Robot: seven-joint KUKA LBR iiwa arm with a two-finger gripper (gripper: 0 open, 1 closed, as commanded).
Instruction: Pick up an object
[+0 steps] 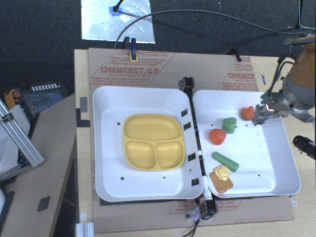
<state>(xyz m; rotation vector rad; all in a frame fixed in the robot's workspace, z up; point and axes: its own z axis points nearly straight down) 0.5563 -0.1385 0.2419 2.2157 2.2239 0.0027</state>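
A: Entry. Nearest candidate object: small orange-red piece (247, 113), upper right of the right bin (276, 154), close to the back wall.

B: Gripper position?

A: Gripper (260, 115) is just beside that orange-red piece, on its right, low over the bin floor. The arm (301, 85) comes in from the right edge, orange band above the grey wrist, wrist angled down and leftward toward the bin.

B: Fingers?

A: Cannot tell how far apart they are; the tip is small and dark against the bin. Nothing visible between them. Contact with the orange-red piece cannot be judged.

B: Other contents, right bin?

A: Green chunk (229, 124) just left of the orange-red piece. Red round piece (217, 136) below and left of it, apart. Long green piece (225, 161) lying at a slant lower down. Yellow-and-tan piece (221, 177) near the front left corner, just beside the long green piece.

B: Left bin?

A: Left bin (106, 132) holds a yellow divided tray (153, 141), three compartments, lying flat at the centre.
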